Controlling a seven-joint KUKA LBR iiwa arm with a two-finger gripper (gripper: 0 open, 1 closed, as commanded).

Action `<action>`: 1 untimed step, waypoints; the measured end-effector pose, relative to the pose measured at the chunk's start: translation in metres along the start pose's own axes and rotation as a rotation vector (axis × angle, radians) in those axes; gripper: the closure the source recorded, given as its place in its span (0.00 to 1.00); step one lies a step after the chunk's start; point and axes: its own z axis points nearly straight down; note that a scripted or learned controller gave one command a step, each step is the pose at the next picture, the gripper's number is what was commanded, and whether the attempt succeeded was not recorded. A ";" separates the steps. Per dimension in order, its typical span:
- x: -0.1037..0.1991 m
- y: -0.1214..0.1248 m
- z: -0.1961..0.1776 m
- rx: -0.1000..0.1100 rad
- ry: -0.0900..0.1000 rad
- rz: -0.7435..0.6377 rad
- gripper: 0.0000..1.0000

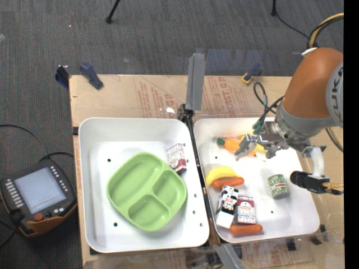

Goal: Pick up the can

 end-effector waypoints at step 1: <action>-0.087 -0.019 -0.019 -0.004 -0.001 -0.091 0.00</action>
